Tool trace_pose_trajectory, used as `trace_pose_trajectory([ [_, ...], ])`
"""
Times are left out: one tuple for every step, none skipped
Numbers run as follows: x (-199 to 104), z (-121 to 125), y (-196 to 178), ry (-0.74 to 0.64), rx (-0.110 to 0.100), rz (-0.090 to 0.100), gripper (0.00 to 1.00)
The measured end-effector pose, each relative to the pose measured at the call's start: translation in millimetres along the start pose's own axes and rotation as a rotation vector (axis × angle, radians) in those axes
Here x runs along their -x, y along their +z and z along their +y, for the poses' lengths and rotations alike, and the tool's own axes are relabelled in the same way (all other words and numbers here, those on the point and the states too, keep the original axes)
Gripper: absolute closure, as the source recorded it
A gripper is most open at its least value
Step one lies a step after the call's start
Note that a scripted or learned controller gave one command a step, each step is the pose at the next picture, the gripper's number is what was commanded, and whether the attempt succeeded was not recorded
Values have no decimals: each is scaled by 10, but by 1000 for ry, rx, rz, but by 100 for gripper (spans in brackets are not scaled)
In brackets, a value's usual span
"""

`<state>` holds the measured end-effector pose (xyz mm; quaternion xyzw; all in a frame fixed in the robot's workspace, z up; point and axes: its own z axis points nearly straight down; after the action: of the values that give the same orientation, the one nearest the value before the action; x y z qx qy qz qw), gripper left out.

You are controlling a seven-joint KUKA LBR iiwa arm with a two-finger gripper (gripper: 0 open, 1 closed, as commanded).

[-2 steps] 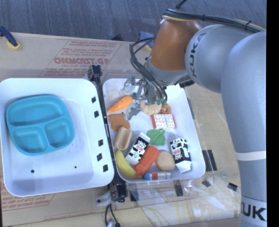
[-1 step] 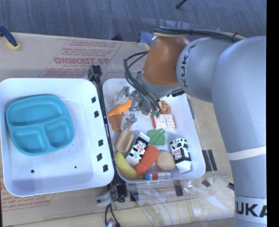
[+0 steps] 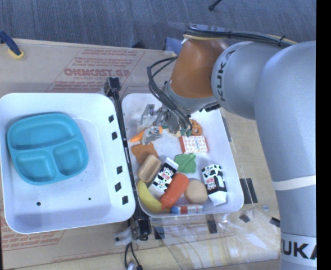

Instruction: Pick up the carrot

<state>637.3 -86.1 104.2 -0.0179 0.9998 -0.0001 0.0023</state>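
Note:
The carrot (image 3: 176,188) is a short orange-red piece lying slantwise near the front of the right bin (image 3: 231,167). It lies between a cow-patterned carton (image 3: 164,176) and a tan egg-shaped item (image 3: 196,192). My gripper (image 3: 152,122) hovers over the back left of the same bin, well behind the carrot and apart from it. Its metal fingers (image 3: 149,113) are spread open with nothing between them. A small orange sliver (image 3: 137,135) and an orange-brown pastry (image 3: 144,151) lie just in front of the fingertips.
The right bin also holds a banana (image 3: 144,198), a bread roll (image 3: 149,166), a green leaf (image 3: 186,162), a second cow carton (image 3: 213,180), a waffle-like tile (image 3: 194,145) and a pen (image 3: 186,208). A blue divided tray (image 3: 47,148) lies in the left bin (image 3: 69,207).

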Motion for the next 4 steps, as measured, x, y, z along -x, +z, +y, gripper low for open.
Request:
trace_pose_trajectory([
  [-1,2,2,-1,0,0,0],
  [210,-47,55,211,-1,-1,0],
  [-26,-38,122,425,-1,7,0],
  [-10,-27,9,418,-1,5,100],
])
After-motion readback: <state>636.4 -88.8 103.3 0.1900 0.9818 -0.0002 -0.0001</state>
